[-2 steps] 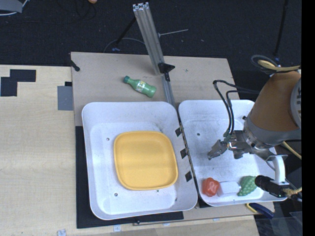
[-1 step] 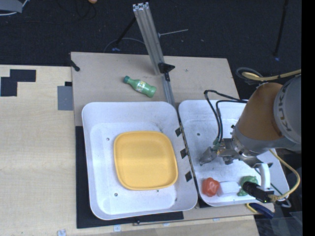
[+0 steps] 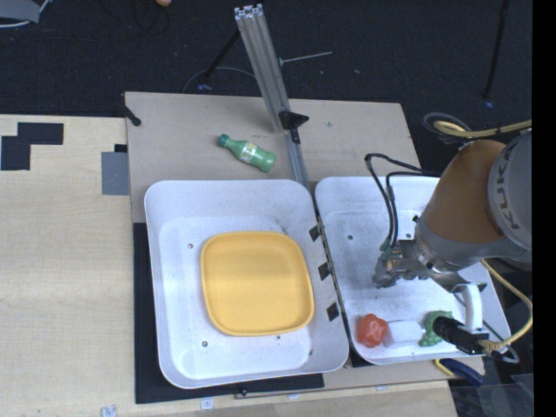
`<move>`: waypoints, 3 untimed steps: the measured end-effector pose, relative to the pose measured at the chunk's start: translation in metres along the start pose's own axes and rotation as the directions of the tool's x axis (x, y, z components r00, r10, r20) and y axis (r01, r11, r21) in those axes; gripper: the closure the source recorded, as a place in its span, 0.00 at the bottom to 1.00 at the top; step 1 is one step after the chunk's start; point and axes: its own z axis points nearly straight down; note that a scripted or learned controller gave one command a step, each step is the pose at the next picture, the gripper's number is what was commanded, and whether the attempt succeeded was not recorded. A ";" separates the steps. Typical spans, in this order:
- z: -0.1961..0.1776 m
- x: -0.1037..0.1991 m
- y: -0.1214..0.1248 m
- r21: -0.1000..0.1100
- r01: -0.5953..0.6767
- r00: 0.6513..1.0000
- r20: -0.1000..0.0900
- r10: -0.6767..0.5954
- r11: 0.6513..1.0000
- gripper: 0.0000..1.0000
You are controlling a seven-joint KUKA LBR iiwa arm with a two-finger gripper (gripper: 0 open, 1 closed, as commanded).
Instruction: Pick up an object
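In the right bin [image 3: 356, 207] a red rounded object [image 3: 372, 330] lies near the front edge. Just to its right is a small white object [image 3: 404, 331], then a green object [image 3: 434, 327] partly hidden by the arm's hardware. My gripper [image 3: 387, 272] hangs low over the middle of the right bin, a little behind and to the right of the red object. I see nothing held in it. A yellow square plate [image 3: 257, 282] lies flat in the left bin [image 3: 174, 233].
A green bottle [image 3: 247, 152] lies on its side on the bench behind the left bin. A slanted aluminium bar [image 3: 269, 59] rises from behind the divider between the bins. The grey arm [image 3: 473, 207] covers the right bin's right side.
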 end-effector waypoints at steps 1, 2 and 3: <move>-0.055 -0.002 0.010 -0.005 0.002 1.000 0.001 -0.002 1.000 1.00; -0.096 -0.003 0.011 -0.004 0.002 1.000 0.000 -0.002 1.000 1.00; -0.086 0.047 0.016 0.000 0.006 1.000 -0.001 -0.006 1.000 1.00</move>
